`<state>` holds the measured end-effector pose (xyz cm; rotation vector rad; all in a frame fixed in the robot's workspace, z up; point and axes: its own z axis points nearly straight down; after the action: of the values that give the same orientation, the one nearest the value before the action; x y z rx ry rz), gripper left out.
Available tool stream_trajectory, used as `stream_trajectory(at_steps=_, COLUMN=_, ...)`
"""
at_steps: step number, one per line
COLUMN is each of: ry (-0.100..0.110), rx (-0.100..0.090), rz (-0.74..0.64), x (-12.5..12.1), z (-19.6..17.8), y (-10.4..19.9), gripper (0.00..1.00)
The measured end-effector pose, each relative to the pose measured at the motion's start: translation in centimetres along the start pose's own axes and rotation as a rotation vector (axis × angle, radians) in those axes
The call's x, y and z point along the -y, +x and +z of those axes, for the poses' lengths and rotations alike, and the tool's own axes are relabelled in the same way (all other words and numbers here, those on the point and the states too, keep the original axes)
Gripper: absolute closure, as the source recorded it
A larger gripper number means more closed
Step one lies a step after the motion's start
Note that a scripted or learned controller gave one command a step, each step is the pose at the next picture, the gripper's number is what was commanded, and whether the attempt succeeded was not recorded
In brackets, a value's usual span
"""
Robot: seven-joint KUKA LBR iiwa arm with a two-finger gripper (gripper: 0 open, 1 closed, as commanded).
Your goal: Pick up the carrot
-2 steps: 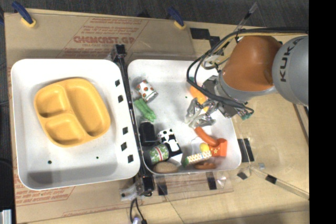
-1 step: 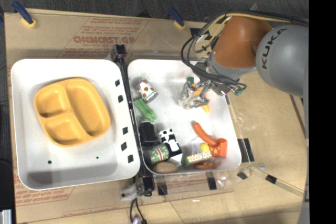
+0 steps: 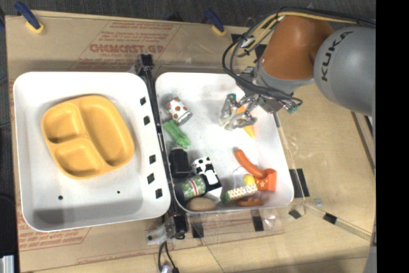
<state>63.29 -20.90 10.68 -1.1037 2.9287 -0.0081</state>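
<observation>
The carrot (image 3: 248, 127) is a small orange cone in the upper right part of the right bin (image 3: 198, 83). Its upper end lies between the fingers and its pointed tip sticks out below them toward the bin's right wall. My gripper (image 3: 237, 112) hangs over that spot from the grey arm with the orange band (image 3: 291, 48). The metal fingers (image 3: 227, 109) look closed around the carrot's upper end, low over the bin floor.
The same bin holds a red-and-white can (image 3: 177, 110), a green pod (image 3: 176, 134), a long orange-red piece (image 3: 249, 164), a red box (image 3: 267, 180), a cow-patterned toy (image 3: 204, 169) and a green can (image 3: 192, 187). A yellow divided plate (image 3: 88, 135) lies in the left bin (image 3: 32, 201).
</observation>
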Motion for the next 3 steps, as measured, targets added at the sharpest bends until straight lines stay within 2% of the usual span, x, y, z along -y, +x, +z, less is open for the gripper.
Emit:
stream_trajectory(at_steps=1, ry=0.003, rx=0.004, rz=-0.003, x=0.0, z=-1.1, y=-0.3, gripper=1.00)
stream_trajectory(at_steps=2, ry=0.002, rx=0.004, rz=-0.004, x=0.0, z=-1.1, y=-0.3, gripper=0.00)
stream_trajectory(at_steps=3, ry=-0.005, rx=-0.006, rz=0.082, x=-0.6, z=1.2, y=0.9, gripper=0.00)
